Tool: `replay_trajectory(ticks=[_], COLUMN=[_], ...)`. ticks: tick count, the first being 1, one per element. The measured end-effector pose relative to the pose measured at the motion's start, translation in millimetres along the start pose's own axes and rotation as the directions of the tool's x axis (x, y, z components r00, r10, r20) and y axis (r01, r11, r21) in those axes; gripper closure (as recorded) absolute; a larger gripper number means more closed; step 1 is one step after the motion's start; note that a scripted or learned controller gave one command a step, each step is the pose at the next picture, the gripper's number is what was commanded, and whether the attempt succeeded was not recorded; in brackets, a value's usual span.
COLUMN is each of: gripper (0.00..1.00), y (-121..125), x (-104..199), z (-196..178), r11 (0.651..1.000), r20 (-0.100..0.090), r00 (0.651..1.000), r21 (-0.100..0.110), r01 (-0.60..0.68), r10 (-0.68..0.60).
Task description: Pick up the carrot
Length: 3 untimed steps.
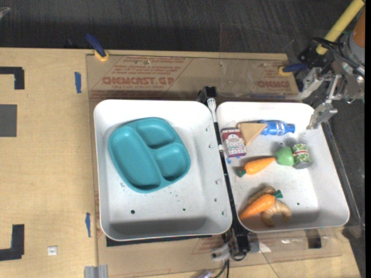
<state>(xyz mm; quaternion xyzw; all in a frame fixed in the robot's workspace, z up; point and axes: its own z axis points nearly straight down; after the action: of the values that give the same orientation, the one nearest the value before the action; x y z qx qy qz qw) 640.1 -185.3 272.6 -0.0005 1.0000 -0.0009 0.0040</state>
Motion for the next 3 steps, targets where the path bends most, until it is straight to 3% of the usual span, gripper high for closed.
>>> replay_trajectory(ticks=[1, 2, 3], gripper=[0.0, 0.0, 0.0], y=[35, 68, 84], x=[35, 37, 88], z=[123, 175, 181], r11=[1.0, 1.0, 0.998], r20=[-0.012, 0.004, 0.004], r00=[1.0, 1.0, 0.998], r21=[-0.006, -0.001, -0.002], r01=[0.027, -0.027, -0.061], r10=[-0.027, 0.027, 0.061])
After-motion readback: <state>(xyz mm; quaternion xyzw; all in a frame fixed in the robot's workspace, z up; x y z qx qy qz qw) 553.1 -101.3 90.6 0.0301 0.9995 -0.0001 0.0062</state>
